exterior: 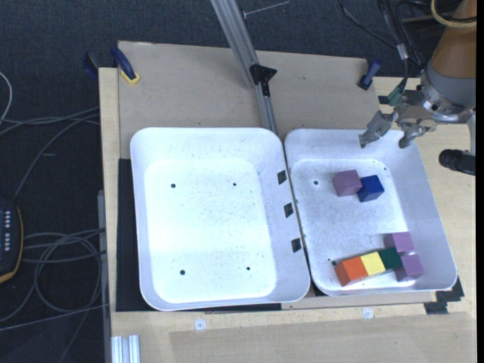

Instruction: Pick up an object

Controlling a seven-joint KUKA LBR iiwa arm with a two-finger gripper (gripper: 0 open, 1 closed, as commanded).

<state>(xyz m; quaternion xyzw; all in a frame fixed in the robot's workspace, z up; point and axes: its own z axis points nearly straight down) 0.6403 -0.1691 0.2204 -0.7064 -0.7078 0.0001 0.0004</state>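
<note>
Gripper [390, 134] at upper right of frame, above far rim of right bin [423, 203], fingers spread apart, nothing between them. Purple block [346, 182] and blue cube [370, 188] touching, upper middle of that bin. Lower right corner: multicolored bar [367, 265] orange-yellow-green, beside purple pieces [407, 256], maybe two, edges blurry. Left bin [140, 203] at centre-left of frame.

a small purple cube [346, 182] lies flat in the upper middle of the right white bin [423, 203], touching a small dark blue cube [370, 188] on its right. toward that bin's lower edge lies a row of orange, yellow and green blocks [368, 265], with two purple blocks [405, 254] at its right end.
</note>
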